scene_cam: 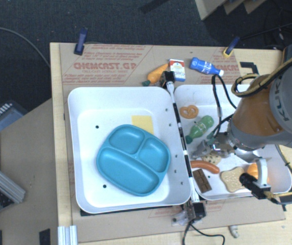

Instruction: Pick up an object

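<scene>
Grey metal two-finger gripper point(209, 148) sits low in the right white bin point(283, 175), near its left wall, and honestly I can't tell how it's set from this angle. Closest candidates: an orange-red toy hot dog point(205, 165) just below it and a green plastic bottle-shaped toy point(200, 127) just above. Hot dog looks light, stiff and a bit slick, so I'd pinch across its narrow middle. Crowding it: a brown chocolate-bar piece point(202, 180) by the bin's near-left corner, a tan toast slice point(232, 178), and a pretzel point(189, 111) toward the far edge. Bin wall could block a finger. Left white bin point(79, 103) holds 1 blue divided tray point(133, 158) and a yellow cheese square point(142, 122).
</scene>
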{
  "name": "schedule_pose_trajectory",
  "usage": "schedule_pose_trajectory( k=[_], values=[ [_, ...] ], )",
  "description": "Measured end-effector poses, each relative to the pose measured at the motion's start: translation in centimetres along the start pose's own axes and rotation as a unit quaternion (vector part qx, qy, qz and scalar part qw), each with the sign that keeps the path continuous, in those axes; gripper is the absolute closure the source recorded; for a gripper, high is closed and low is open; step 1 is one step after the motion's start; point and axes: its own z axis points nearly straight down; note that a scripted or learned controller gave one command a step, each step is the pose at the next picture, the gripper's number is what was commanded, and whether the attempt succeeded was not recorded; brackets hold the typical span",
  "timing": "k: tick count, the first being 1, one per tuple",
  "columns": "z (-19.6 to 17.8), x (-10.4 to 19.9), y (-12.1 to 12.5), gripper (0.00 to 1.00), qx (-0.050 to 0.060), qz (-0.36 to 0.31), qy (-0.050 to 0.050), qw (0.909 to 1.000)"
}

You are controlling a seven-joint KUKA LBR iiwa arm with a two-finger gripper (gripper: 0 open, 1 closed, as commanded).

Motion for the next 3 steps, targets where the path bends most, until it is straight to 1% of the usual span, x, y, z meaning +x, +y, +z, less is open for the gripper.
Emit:
schedule_pose_trajectory(
  k=[1, 2, 3],
  values=[
    [0.0, -0.3, 2.0, 0.00, -0.001, 0.000, -0.001, 1.0000],
    [0.0, -0.4, 0.4, 0.00, 0.001, 0.001, 0.000, 1.0000],
    [-1.0, -0.4, 0.4, 1.00, 0.000, 0.001, 0.000, 1.0000]
  ],
)
